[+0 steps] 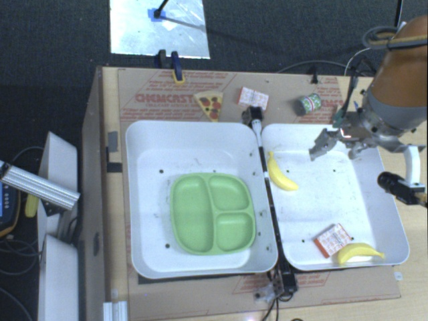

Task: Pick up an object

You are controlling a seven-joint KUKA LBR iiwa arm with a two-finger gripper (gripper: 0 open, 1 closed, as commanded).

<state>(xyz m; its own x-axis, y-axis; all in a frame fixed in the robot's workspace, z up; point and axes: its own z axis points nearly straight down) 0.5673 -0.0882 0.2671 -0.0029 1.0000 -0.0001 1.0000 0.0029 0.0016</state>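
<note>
With fingers (338, 141) spread apart and empty above the right bin (401, 236), best lowered straight over the banana (281, 174) lying near the divider, closing across its narrow middle, clear of the bin wall.

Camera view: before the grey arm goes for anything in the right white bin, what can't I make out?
- Two-finger gripper: too small and blurred to judge the finger gap.
- Red-and-white packet: print unreadable; the curved yellow banana lies at its corner, contact unclear.
- Grey arm: cut off at the right edge.
</note>
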